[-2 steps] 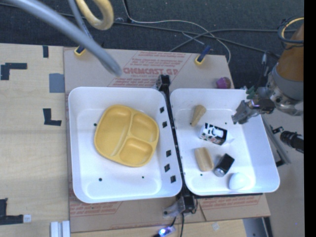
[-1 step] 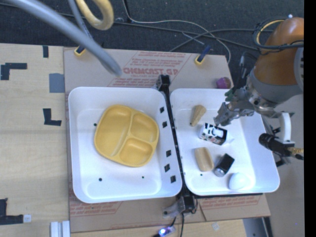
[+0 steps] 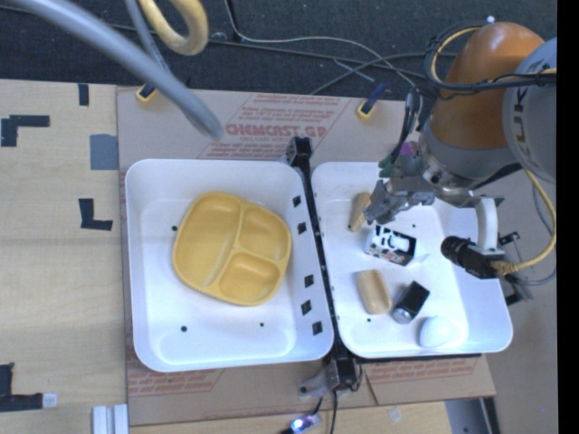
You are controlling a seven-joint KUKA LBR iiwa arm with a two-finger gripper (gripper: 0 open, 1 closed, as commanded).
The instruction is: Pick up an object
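Arm in from the right, orange band up top, pincer (image 3: 387, 204) low over the right bin (image 3: 479, 333), near its far-left corner. Fingers are dark and blur together w/ the wrist from this angle, so can't tell if the pincer is spread or closed, and nothing clearly sits in it. Just beside it, twd the divider btwn bins, a small tan piece (image 3: 360, 212) stands up on end, close to the pincer, poss. touching, hard to say. Right below the pincer lies a black-and-white packet (image 3: 392, 244), roughly mid-bin. Nearer the front edge: a tan block (image 3: 372, 292) lying flat, then a black cylinder (image 3: 411, 301) tilted just beside it, then a white rounded object (image 3: 438, 332) at the front-right corner, pale against the bin floor. Over in the left bin (image 3: 145, 242), a yellow divided tray (image 3: 232, 248) sits about center, three compartments showing, well apart from all the action. Cardboard sheet (image 3: 271, 125) under both bins on the counter (image 3: 54, 242).
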